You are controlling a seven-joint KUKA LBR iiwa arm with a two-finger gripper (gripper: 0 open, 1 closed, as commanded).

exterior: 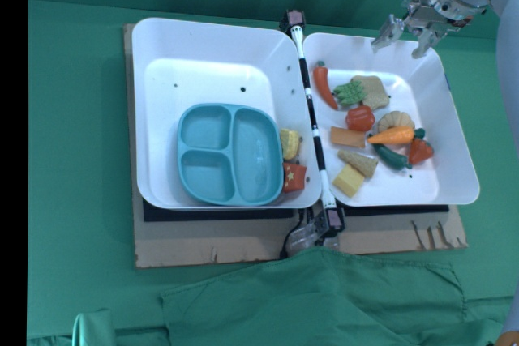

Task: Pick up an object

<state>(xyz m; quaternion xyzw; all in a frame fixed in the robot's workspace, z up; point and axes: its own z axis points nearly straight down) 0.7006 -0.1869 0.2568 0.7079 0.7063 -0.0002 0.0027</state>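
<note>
Toy vegetables (375, 134) crowd your right bin (454, 166); the empty, spread gripper (402, 35) could pinch two or slip off.

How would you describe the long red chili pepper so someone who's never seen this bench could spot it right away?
Start at the right white bin, the one crowded with toy food. Look to its upper left corner, close to the black-and-white rod between the two bins. The chili pepper lies there, just left of the leafy green piece: it is the only long, thin, curved red item, unlike the round red tomato below it.
</note>
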